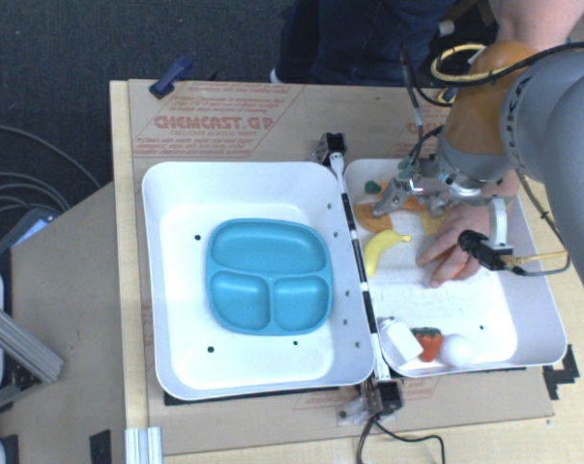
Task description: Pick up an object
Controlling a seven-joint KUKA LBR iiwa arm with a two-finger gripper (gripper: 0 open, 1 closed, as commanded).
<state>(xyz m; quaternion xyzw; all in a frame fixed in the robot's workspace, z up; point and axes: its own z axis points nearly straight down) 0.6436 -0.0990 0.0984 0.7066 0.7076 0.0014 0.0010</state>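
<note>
The metal gripper (415,189) hangs over the right white bin (524,322) near a curved yellow banana (381,249), its finger spacing seemingly indiscernible.

Left bin (166,259): white, holding a light-blue divided tray (269,275). Right bin (529,327): white. Banana (381,248): yellow. Flat piece (371,217) beside it: orange. Ball (457,350): white, next to a red-orange item with green top (428,342). Bench sheet (215,124): tan, red lettering.

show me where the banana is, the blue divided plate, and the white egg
banana (382,249): camera view, right bin, on its curved yellow middle.
blue divided plate (269,275): camera view, left bin, on the ridge between compartments.
white egg (457,351): camera view, right bin's near edge, on its top.
</note>
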